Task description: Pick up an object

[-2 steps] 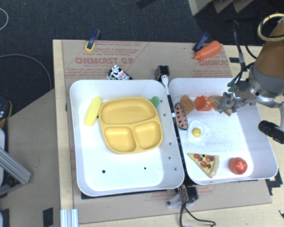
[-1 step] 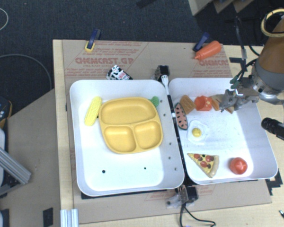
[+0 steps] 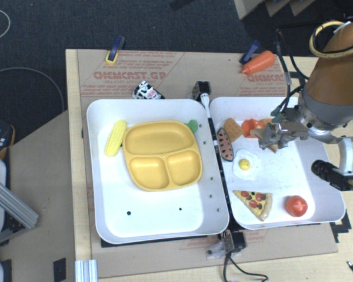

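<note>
The gripper (image 3: 275,135) is parked low over the right bin (image 3: 317,216), right by the red and tan toy food (image 3: 247,126); its grip can't really be made out, tbh. With the fried egg (image 3: 245,164) and watermelon slice (image 3: 225,144) crowded close, a neighbour could easily get nudged or the wrong piece pinched.

Glossy plastic yellow tray (image 3: 163,155) (smooth), matt cardboard bench (image 3: 76,157).
</note>
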